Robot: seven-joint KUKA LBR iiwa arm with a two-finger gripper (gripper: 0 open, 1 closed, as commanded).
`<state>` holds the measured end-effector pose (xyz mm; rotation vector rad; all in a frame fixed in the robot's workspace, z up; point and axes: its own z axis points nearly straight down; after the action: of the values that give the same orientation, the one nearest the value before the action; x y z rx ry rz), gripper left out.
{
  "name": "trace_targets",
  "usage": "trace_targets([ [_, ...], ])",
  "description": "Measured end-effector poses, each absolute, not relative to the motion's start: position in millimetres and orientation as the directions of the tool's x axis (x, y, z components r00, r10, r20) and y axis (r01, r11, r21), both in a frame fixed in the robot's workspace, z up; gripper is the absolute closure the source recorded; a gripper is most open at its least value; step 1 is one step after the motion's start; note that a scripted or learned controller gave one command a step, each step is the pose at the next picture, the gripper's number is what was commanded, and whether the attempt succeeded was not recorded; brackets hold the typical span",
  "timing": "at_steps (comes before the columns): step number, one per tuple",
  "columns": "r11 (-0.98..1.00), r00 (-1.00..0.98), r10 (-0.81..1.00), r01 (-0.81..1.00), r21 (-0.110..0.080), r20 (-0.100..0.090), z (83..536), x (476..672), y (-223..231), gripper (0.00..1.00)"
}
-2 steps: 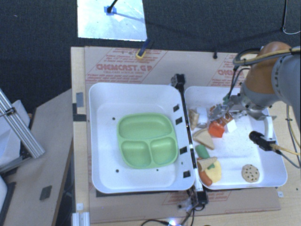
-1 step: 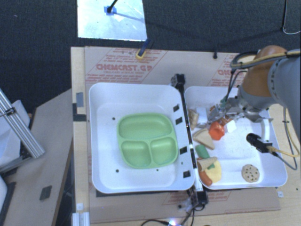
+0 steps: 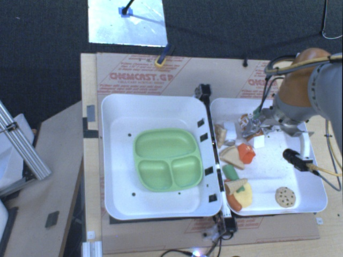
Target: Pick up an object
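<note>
A tan bench (image 3: 64, 143) on dark carpet is carrying my two white bins side by side. The left bin (image 3: 115, 143) is holding a green divided tray (image 3: 167, 159); the right bin (image 3: 313, 194) is holding the clutter I am choosing from. I am reaching in from the right, and my gripper (image 3: 251, 126) is hanging low over the far left part of the right bin, just above a small white block (image 3: 259, 142) and an orange piece (image 3: 246, 153), with a tan wedge (image 3: 231, 157) just beside them. I judge that I am in the descent toward a grasp, with nothing lifted yet. Next I am going to need a straight drop onto one piece, kept clear of its neighbours and of the divider between the bins. A cookie (image 3: 285, 197) is lying well apart near the front, and a yellow and orange piece (image 3: 239, 194) is sitting by the divider. My own metalwork is blurring together at the tip, so I cannot tell whether the gripper is released or clenched, nor whether anything is under it.
</note>
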<state>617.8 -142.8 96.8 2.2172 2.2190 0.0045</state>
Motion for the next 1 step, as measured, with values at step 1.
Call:
trace_targets([
  [1, 0.003, -0.003, 1.0, 1.0, 0.007, -0.002, 161.7, 617.9, -143.8, 1.0],
])
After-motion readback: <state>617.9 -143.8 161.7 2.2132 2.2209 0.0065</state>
